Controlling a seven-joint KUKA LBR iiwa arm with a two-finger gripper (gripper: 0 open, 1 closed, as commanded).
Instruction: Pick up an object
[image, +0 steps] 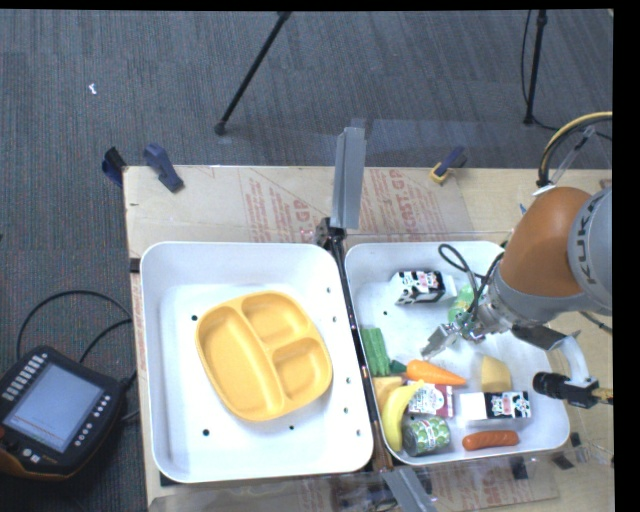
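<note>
My gripper (458, 338) hangs over the middle of the right bin (545, 300), open, with nothing between its fingers. One grey finger (437, 343) points down-left toward the orange carrot (436, 373) just below it. A black-and-white milk carton (418, 286) lies up-left of the gripper. A yellow cheese wedge (494, 373) sits to the lower right. A small green item (463, 300) lies right by the wrist, partly hidden by it.
The right bin also holds a green cucumber (376, 350), a banana (393, 413), a pink carton (431, 400), a green can (430, 436), a second cow carton (507, 405) and a sausage (490, 439). A yellow divided plate (263, 354) lies in the left bin (165, 300).
</note>
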